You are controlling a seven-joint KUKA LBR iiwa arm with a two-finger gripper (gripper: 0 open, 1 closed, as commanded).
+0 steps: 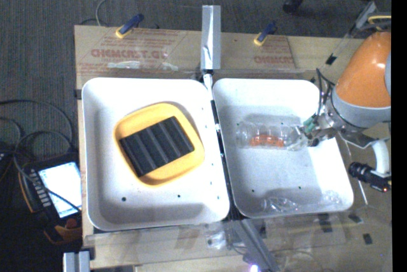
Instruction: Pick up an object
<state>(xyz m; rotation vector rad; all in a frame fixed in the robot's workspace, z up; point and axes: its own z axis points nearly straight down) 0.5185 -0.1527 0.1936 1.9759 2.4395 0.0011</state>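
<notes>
Bright, even light falls from overhead. Both white bins are nearly blown out, their inner walls losing detail, with a soft shadow along the rims. The dark carpet stays dim and grainy. The picture is soft throughout, and the clear plastic bottle shows faint glare, perhaps smeared by blur.

Both bins look like smooth, slightly glossy white plastic. The yellow tray seems matt plastic with a ribbed black insert. The bottle is clear, shiny plastic. The counter looks like bare matt wood.
</notes>
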